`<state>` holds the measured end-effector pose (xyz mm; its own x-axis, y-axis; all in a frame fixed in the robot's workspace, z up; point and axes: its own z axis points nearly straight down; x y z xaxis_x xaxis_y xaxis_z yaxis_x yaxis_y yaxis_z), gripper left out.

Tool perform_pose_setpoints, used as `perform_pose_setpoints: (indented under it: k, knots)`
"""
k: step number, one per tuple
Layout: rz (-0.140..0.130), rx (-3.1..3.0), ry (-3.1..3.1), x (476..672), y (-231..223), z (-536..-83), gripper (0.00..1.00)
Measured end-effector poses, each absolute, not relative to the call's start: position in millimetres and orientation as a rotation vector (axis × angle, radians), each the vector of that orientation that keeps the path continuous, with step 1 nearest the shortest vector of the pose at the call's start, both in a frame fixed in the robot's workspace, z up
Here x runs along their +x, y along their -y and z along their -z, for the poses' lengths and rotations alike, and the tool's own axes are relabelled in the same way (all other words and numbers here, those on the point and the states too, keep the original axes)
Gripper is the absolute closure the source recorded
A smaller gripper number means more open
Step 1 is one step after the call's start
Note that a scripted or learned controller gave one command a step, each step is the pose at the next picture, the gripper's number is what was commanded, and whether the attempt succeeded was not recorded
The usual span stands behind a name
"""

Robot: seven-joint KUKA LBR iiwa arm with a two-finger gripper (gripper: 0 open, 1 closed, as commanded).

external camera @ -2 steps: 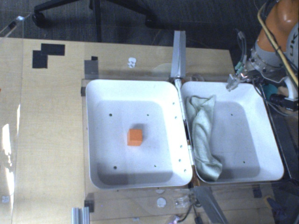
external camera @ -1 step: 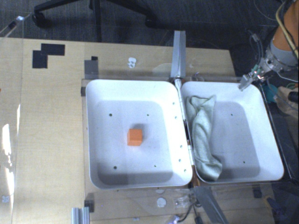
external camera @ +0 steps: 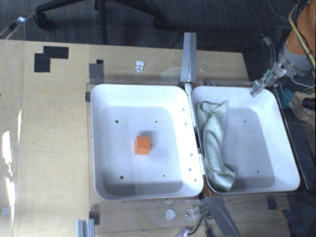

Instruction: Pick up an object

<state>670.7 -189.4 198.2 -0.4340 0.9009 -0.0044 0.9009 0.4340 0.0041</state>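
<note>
A small orange cube (external camera: 142,145) lies near the middle of the left white bin (external camera: 106,181). A crumpled pale green-white cloth (external camera: 213,143) lies along the left side of the right white bin (external camera: 276,181), running from its back edge to its front. The gripper (external camera: 257,88) hangs over the back right corner of the right bin, far from both the cube and the cloth. Nothing shows between its tips.
A grey metal post (external camera: 188,58) rises behind the seam between the two bins. Black tape marks (external camera: 49,57) sit on the wooden bench at the back left. Cables and gear (external camera: 298,102) crowd the right edge beside the arm.
</note>
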Motion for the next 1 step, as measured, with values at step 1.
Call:
perform_pose_setpoints:
  k: [1]
  knots:
    - [-0.002,1.719,-2.625,670.7,168.6,-198.8,1.0]
